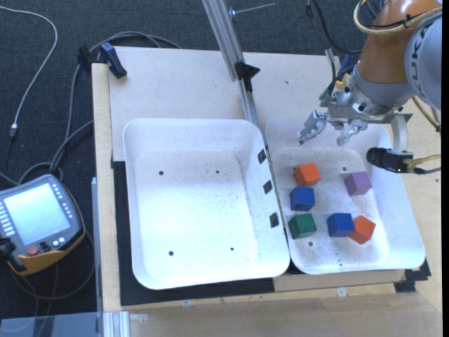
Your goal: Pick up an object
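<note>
Right bin (400,220) holds six cubes; gripper (327,132), jaws spread and empty at twelve o'clock, should drop squarely over the orange cube (306,174)

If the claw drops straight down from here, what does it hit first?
Probably bare floor at the far end of the right-hand white bin, just beyond the orange cube. The claw holds nothing; depth is uncertain.

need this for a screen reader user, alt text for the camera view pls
The gripper hangs open above the far end of the right bin, holding nothing. Six cubes lie in that bin: two orange, two blue, one green, one purple. The left bin sits alongside.
</note>
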Motion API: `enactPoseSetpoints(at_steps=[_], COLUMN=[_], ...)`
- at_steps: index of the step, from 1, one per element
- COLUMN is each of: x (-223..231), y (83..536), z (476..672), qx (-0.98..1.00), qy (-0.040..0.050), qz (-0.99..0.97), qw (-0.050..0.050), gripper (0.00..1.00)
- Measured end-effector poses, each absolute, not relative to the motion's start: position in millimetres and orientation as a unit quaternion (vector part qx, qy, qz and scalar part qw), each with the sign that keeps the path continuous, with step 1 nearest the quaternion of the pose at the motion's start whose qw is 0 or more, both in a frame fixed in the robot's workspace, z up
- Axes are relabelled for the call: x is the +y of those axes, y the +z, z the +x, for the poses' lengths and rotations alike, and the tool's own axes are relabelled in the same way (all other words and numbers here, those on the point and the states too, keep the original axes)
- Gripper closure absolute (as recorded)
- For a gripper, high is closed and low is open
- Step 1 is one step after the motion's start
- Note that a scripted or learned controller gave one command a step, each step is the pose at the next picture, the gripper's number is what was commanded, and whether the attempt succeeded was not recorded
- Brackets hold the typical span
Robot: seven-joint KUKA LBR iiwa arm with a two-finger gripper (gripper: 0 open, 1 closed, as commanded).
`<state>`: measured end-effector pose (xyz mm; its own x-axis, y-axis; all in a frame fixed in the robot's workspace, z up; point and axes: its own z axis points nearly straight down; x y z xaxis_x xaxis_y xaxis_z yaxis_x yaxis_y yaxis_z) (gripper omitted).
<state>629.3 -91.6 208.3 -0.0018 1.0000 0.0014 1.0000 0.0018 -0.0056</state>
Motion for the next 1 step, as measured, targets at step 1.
enactPoseSetpoints(at_steps=[1], x=[-85.6], y=[104.6], z=[608.5], qx=[-0.707], qy=[0.0046], qz=[-0.707], qw=[0.006], gripper=[0.0])
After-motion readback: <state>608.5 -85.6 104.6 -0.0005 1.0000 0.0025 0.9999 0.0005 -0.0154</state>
